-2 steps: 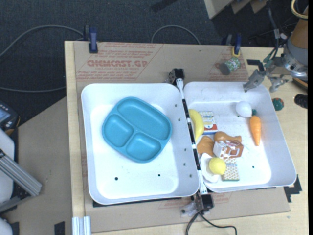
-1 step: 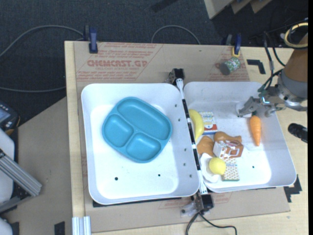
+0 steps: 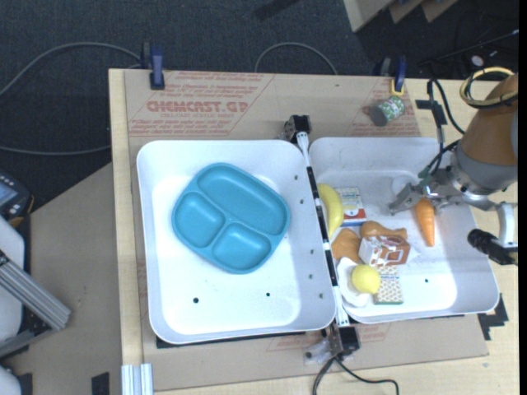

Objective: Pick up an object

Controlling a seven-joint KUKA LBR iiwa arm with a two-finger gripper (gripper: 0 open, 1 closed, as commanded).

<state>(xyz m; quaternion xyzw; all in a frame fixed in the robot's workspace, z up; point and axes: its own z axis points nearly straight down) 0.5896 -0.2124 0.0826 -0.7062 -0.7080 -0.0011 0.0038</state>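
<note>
Looks like the reach-in step, nothing grabbed yet. Gripper (image 3: 418, 196) hovering in the right bin (image 3: 473, 299), jaws spread fairly wide and empty. Carrot (image 3: 425, 221) just below the jaws, banana (image 3: 332, 208) well off to the side. Next: drop down, straddle carrot, squeeze.

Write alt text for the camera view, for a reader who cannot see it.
The gripper hangs over the right bin, above a carrot, near a banana, a lemon and snack packets. The left bin holds a blue divided plate.
</note>
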